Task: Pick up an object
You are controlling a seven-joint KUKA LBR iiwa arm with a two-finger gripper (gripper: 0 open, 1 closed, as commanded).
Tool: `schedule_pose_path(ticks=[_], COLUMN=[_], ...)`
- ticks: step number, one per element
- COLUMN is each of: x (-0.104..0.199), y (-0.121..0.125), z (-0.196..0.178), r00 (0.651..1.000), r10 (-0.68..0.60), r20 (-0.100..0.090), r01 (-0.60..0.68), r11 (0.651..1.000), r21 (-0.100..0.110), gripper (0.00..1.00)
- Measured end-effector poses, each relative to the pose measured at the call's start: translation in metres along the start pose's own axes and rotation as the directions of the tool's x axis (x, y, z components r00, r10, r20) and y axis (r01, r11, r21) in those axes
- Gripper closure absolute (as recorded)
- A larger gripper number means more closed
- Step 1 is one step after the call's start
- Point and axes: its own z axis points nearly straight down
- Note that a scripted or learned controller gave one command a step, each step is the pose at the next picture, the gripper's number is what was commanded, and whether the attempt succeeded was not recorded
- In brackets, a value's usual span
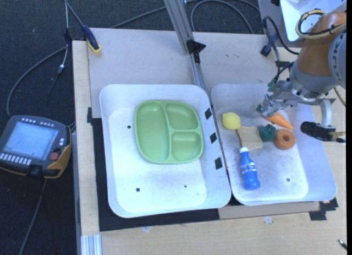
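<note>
The right bin [308, 185] holds several small items. A yellow lemon [231, 120] lies at its left, with a tan bread slice [249, 136] just below it. A dark green piece [267, 133] sits beside an orange carrot [282, 120] and an orange ring [285, 139]. A blue bottle [249, 169] lies nearer the front. My gripper [268, 109] hangs low over the bin's back part, just above and left of the carrot, close to the green piece. I see nothing held in it.
The left bin [126, 193] carries a green divided plate [168, 131]. A metal pole [179, 11] slants down to the gap between the bins. A teach pendant [33, 146] lies off the bench at the left.
</note>
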Motion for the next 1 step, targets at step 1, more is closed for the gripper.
schedule_pose_path(ticks=[1], x=[0.0103], y=[0.0026], z=[-0.0584], r00=[1.0], r10=[-0.002], r20=[0.001], r01=[0.002], r11=[1.0], r21=[-0.006], gripper=[1.0])
